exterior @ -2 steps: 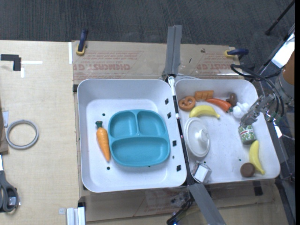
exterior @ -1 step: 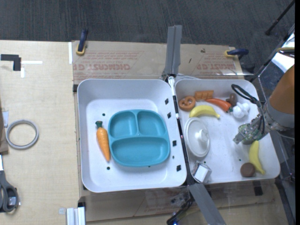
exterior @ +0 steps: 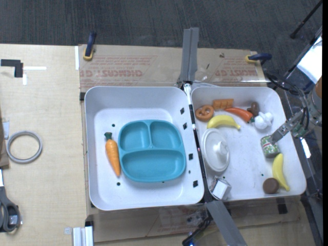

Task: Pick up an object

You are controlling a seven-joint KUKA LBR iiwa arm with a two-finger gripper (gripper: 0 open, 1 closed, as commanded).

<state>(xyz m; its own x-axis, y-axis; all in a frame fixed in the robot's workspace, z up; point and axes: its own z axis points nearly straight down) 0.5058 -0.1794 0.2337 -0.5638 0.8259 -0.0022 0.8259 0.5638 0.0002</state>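
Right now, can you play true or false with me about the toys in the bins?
1. The carrot lies in the left bin, beside the blue tray. True.
2. There are three bananas. False: there are two, a banana near the pretzel and another banana by the right bin's near corner.
3. The gripper is over the right bin. True.
4. The lid sits on the blue tray. False: it lies in the right bin.
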